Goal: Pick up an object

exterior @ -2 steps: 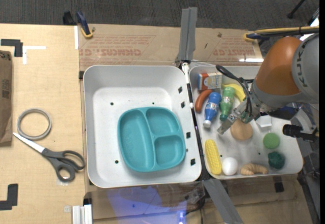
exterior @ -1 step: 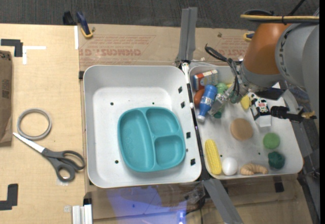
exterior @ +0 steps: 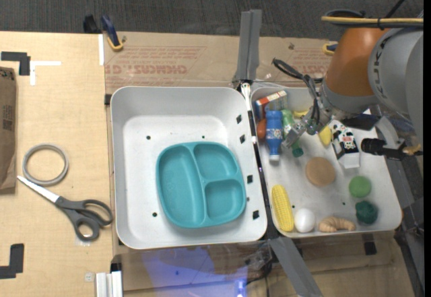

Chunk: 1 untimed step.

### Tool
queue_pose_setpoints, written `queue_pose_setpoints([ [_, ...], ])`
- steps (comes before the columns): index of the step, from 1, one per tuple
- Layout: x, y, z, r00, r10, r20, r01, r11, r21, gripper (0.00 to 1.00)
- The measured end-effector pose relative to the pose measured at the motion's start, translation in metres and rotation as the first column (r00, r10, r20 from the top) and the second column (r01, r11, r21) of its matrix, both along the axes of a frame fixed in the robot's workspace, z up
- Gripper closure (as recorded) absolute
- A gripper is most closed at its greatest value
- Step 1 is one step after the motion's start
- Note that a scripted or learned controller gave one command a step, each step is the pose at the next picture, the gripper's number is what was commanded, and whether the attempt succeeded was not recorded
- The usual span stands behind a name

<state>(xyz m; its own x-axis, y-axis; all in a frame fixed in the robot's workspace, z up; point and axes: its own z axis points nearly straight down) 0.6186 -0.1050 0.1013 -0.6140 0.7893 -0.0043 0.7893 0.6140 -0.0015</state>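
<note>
Hovering low in the right white bin (exterior: 394,184), the metal claw (exterior: 298,130) sits beside a glossy blue bottle (exterior: 273,130); its opening cannot be told. A ridged yellow corn cob (exterior: 281,208) lies nearby.

You've got the gripper (exterior: 301,128) low in the right bin (exterior: 385,174), just beside the blue bottle (exterior: 273,133). Corn cob (exterior: 281,207), white egg (exterior: 305,221) along its front. Left bin (exterior: 135,154) holds a teal divided plate (exterior: 201,183).
</note>
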Motion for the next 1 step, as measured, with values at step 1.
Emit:
queue_pose_setpoints([
  [1,0.0257,0.0533,0.1151,0.991,-0.134,0.001,0.134,0.991,0.003,1.0],
])
